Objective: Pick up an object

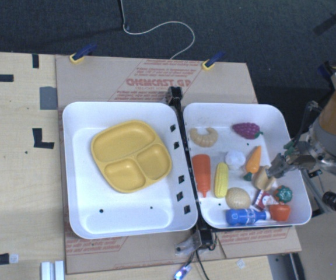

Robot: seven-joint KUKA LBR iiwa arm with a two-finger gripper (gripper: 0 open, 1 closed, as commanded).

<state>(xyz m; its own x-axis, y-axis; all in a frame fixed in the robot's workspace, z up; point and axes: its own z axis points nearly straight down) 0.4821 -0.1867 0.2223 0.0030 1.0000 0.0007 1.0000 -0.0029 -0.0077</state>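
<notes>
1. Hand [277, 167] seen low over the right-hand white bin [271, 114], near that bin's right wall, on the arm [325, 139] reaching in from the right.
2. Finger state: cannot tell; tips too small and dark to separate.
3. Nothing visibly between the fingers.
4. Beige rounded piece [263, 179] just below and left of the hand, touching or nearly so; cannot tell which.
5. Carrot [252, 159] just left of the hand; corn cob [221, 179] and orange sausage-like piece [201, 174] farther left.
6. Potato [238, 198], blue bottle [247, 216] and tomato [280, 212] below the hand.
7. Purple grapes [247, 130] and croissant [203, 136] above and left.
8. Yellow divided plate [132, 155] well apart to the left, in the left white bin [74, 174] on the desk [16, 156].
</notes>
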